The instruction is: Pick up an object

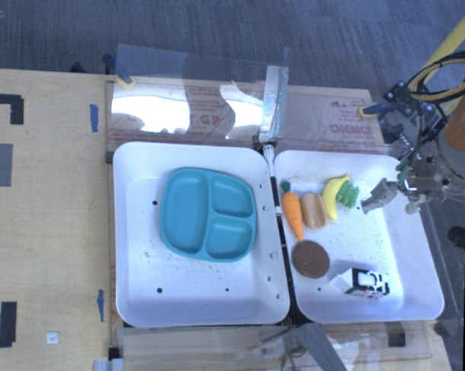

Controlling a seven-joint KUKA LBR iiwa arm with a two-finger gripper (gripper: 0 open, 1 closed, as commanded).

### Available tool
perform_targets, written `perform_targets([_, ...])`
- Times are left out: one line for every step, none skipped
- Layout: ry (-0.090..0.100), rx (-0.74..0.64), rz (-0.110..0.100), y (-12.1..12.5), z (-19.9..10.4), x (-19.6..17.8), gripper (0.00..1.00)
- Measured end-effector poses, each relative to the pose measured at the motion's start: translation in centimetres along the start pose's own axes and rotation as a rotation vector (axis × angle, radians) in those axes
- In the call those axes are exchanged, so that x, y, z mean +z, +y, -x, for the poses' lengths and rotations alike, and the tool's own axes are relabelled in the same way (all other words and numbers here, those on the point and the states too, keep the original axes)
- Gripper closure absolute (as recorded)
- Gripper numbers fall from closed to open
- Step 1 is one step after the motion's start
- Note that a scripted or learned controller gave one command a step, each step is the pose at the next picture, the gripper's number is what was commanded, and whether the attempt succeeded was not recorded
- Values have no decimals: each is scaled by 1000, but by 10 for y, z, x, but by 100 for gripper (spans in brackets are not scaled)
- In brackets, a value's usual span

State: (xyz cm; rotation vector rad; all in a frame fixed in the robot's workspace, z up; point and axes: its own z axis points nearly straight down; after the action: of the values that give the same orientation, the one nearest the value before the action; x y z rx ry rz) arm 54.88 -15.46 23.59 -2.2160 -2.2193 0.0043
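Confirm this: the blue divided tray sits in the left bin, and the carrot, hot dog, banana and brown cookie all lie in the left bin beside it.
Not quite. The camera view shows the blue divided tray in the left bin, but the carrot, hot dog, banana and brown cookie lie in the right bin.

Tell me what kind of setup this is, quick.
Looks like a lab bench for robot pick tests: two shallow white bins taped to a board, play food such as a carrot and banana in the right one, a gripper above it.
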Motion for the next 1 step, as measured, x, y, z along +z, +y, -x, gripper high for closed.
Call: perform_targets([-2,-146,2,29,16,29,0])
